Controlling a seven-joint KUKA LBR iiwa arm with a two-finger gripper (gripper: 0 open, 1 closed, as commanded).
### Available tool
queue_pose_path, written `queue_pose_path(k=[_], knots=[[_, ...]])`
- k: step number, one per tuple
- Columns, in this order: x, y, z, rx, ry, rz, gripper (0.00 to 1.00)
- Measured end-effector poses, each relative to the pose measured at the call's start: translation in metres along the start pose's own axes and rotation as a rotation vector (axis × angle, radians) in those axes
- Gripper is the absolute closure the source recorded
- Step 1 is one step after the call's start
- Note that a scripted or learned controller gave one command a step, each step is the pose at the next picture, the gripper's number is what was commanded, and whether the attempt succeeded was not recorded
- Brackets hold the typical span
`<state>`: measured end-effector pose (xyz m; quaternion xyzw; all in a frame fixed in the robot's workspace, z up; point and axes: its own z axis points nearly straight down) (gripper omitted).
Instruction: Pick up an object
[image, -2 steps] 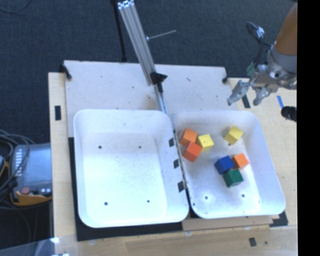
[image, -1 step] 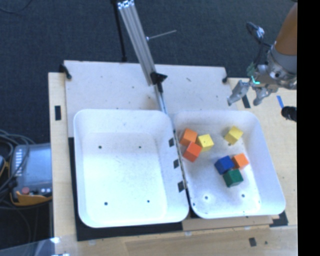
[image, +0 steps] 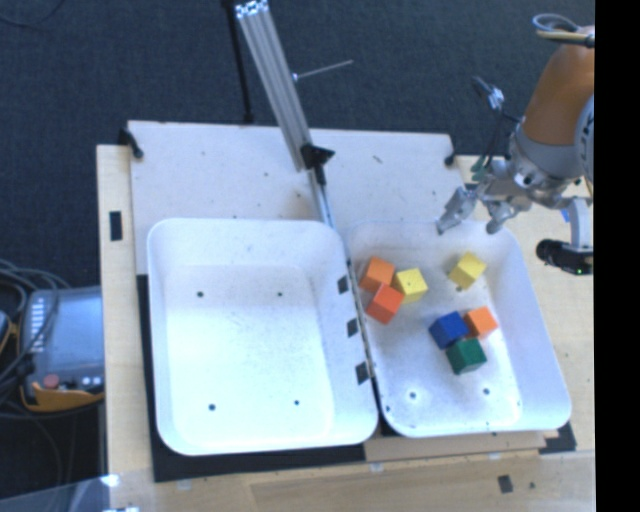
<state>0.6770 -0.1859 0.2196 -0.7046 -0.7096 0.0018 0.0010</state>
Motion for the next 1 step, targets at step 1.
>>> queue_pose_path(k=[1], knots=[[-0.0040,-0.0032,0.0615,-0.001,-0.001,0.005,0.00]])
